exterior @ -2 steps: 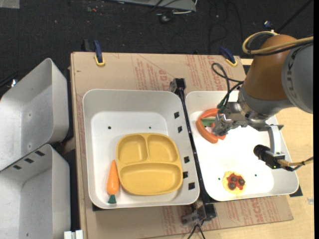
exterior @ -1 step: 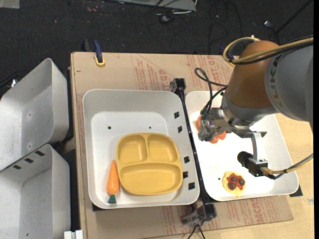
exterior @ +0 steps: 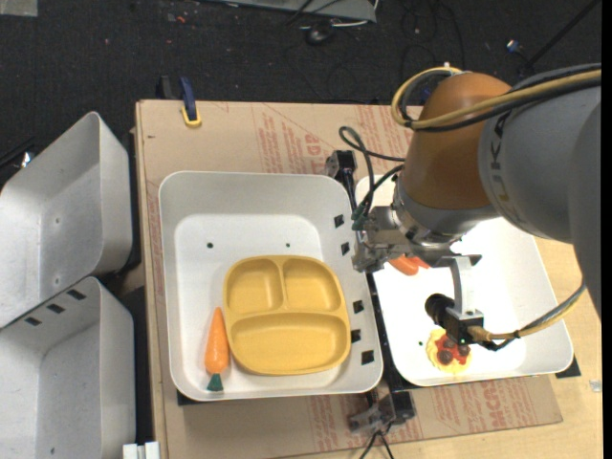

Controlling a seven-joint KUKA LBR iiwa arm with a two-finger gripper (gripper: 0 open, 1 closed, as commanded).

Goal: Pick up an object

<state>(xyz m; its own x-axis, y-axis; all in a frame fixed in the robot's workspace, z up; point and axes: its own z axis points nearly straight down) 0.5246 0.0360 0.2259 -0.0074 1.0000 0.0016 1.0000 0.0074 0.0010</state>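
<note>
My gripper (exterior: 397, 253) hangs over the left part of the right bin (exterior: 535, 352), largely hidden under the grey wrist and its orange band. A small orange-red object (exterior: 408, 265) shows right at the gripper's lower edge; whether it is gripped cannot be made out. A yellow and red object (exterior: 448, 351) lies near the front of the right bin. In the left bin (exterior: 191, 208) a yellow divided plate (exterior: 285, 314) lies flat, with an orange carrot (exterior: 217, 343) beside its left edge.
The two bins share a narrow divide with black clips (exterior: 363, 306) along it. They stand on a brown cardboard sheet (exterior: 268, 132). White bin-like shells (exterior: 67, 218) stand off the bench at the left.
</note>
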